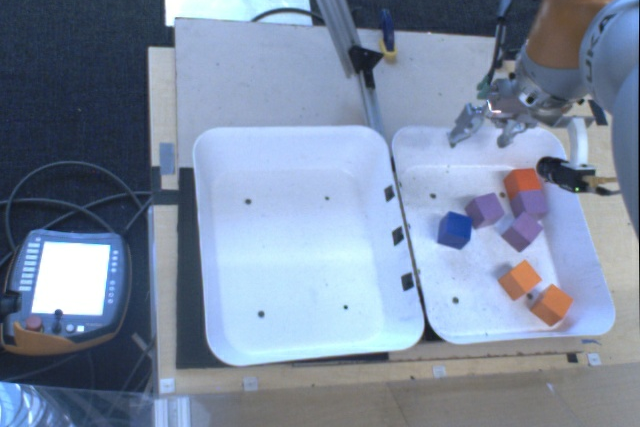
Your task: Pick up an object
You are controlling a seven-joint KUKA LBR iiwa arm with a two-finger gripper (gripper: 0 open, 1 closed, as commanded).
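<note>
White bins are sitting side by side on the worktop [290, 75], the right bin [590, 310] keeping the blocks corralled (the blue block [454, 230] sitting clear of the rest), while the claw [486, 126] is hovering spread and empty over its far rim.

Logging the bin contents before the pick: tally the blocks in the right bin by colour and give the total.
Orange blocks: 3
Purple blocks: 3
Blue blocks: 1
Total: 7, all in the right bin.
</note>
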